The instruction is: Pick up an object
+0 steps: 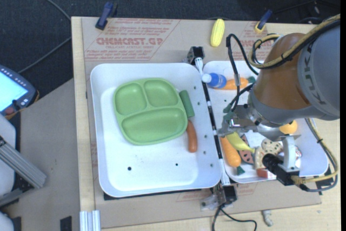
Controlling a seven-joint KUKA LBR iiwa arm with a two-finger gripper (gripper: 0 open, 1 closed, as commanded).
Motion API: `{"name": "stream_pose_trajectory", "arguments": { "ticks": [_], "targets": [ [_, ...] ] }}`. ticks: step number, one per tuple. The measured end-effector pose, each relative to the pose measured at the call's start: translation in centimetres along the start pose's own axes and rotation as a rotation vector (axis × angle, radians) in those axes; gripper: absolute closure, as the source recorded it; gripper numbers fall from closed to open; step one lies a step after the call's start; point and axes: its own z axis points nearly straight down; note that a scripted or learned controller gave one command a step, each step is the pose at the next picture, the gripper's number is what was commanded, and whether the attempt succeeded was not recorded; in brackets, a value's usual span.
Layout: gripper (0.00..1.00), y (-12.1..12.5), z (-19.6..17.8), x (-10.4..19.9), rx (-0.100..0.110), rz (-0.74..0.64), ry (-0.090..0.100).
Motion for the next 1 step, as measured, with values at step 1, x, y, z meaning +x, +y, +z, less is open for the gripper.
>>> {"name": "stream_pose_trajectory", "arguments": {
  "ticks": [1],
  "targets": [
    [1.00, 7.60, -5.86, 0.88, -0.002, 0.002, -0.002]
  ]
}}
